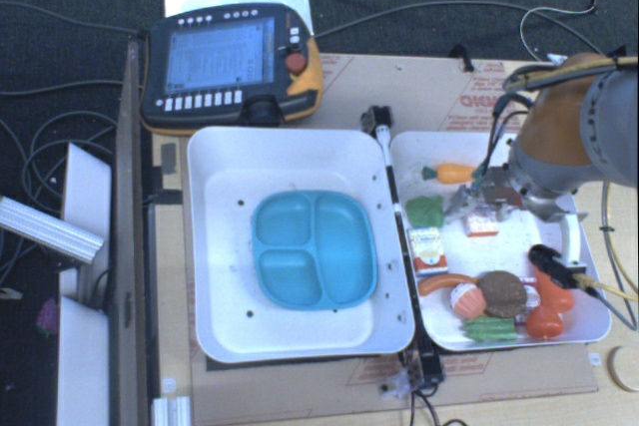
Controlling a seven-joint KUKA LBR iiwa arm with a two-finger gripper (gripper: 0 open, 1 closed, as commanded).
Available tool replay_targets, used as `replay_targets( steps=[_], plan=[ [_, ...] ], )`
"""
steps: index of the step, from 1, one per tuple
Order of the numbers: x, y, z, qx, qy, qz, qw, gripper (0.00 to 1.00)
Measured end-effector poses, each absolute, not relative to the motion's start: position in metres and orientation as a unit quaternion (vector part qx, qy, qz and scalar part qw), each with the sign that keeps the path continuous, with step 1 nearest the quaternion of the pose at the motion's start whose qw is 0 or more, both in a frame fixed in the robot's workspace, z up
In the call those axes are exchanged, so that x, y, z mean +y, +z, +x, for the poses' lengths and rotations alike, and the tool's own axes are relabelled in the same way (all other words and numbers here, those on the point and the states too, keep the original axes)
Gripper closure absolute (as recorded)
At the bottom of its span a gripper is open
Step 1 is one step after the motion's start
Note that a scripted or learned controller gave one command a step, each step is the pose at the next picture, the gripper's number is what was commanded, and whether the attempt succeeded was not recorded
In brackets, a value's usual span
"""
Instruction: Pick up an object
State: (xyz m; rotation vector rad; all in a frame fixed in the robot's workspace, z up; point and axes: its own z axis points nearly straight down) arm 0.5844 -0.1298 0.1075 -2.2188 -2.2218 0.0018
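The end effector [483, 198] hangs low in the right-hand shallow white plastic bin [589, 314], and whether it is open, closed or gripping anything cannot be told from this slanted view. Just beneath and beside it lies a small red-and-white flat packet [482, 227], the likeliest target. To its left sits a green plastic leafy piece [425, 211]; above-left, an orange toy carrot [455, 173]. Further down lie a brown round toy patty [502, 293] and a red toy pepper [548, 310]. The packet looks thin and flat, so it may slide away or be missed. Crowded neighbours could be nudged too.
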Motion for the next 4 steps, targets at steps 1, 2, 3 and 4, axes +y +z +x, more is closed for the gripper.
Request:
replay_targets(
  steps=[1,2,3,4],
  plan=[
    [-0.108,0.089,0.650,-0.708,-0.0025,-0.706,-0.006,0.00],
    [-0.110,0.098,0.651,-0.709,-0.0020,-0.705,-0.009,1.00],
    [-0.108,0.140,0.602,-0.708,0.0005,-0.706,0.001,1.00],
    [-0.102,0.083,0.582,-0.708,0.0003,-0.706,0.000,1.00]
  ],
)
